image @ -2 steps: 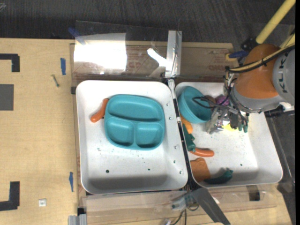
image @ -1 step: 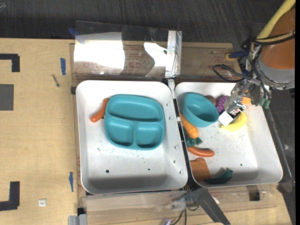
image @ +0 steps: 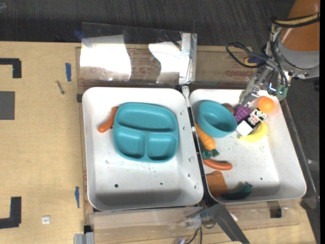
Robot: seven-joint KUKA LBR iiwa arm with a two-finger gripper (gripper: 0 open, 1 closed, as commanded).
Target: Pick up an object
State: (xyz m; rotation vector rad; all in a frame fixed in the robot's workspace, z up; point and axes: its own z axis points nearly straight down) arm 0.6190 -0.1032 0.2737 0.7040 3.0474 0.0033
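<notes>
1. A dark carpeted floor [image: 152, 4] is seen beyond the desk [image: 35, 136].
2. The tan desk is marked with black tape [image: 12, 67] and blue tape [image: 68, 71].
3. Glare is thrown off a clear sheet [image: 132, 57].

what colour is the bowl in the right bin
Teal-blue; the bowl shows clearly in the camera view.
</notes>
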